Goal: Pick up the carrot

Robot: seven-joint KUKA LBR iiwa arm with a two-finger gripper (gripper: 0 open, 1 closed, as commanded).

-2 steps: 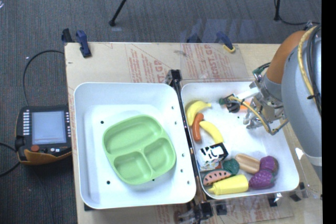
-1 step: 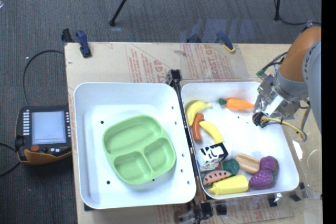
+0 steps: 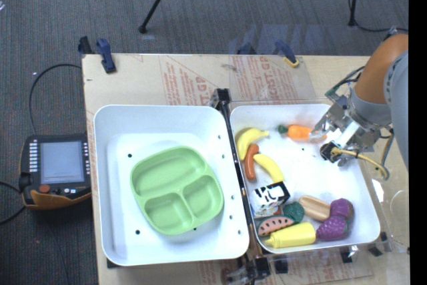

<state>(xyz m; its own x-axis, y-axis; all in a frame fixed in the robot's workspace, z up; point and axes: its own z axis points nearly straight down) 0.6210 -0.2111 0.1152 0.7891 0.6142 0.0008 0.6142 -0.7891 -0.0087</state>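
Presently, on the bench:

Arm: grey, with an orange band above the wrist; enters from the right and leans over the upper right part of the right bin (image 3: 370,210).

Gripper (image 3: 325,135): low over the right bin's far corner, tips pointing toward the carrot. Whether the tips are parted or closed cannot be told; the wrist and cables blur the outline.

Carrot (image 3: 298,132): orange body with a green cap at its left end, lying flat near the right bin's far wall. Its right end is just beside the gripper, perhaps touching it. Not seen between the tips, so not counted as held.

Neighbours of the carrot: two bananas (image 3: 248,138) and a sausage (image 3: 251,162) to its left, apart from it; bare white floor in front of it.

Other stock, right bin: a black-and-white card (image 3: 272,193), a watermelon slice (image 3: 274,224), a yellow bottle (image 3: 292,235), a hot dog bun (image 3: 314,207) and purple grapes (image 3: 335,219), all at the near end, well apart from the carrot.

Left bin (image 3: 110,137): holds a green divided plate (image 3: 176,189).

Step in hand: judged as the final approach, before a firm grasp.

Next move calls for: tips straddling the carrot's narrow width, settling to floor level, then closing and lifting straight up. The far wall sits close behind, so little room for drift.
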